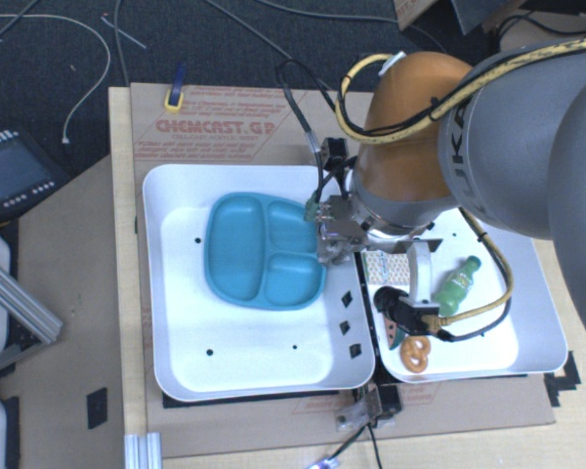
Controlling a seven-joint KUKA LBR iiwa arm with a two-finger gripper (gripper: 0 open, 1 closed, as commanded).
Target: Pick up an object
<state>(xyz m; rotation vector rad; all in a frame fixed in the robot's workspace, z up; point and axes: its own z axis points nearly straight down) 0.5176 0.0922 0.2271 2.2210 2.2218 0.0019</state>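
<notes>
Judging from my feed, the pick is not finished — I see nothing lifted clear of either bin. The gripper (pixel 324 234) sits low at the right edge of the blue divided plate (pixel 261 252), which lies flat in the left bin (pixel 176 340); it looks to be right at the plate's rim, but the wrist hides the tips, so I cannot tell how the jaws stand or whether they have anything. In the right bin (pixel 537 340) I make out a green bottle (pixel 458 283), a pretzel-shaped brown piece (pixel 415 353) and a small patterned packet (pixel 387 266), all lying near each other and partly under the arm. What is left, as I read it, is a confirmed grip and a lift. As for writing — the cardboard sheet (pixel 225 120) behind the bins carries faded red lettering that I read roughly as "GIGMCAST.GP"; the finer lines under it are too small.
</notes>
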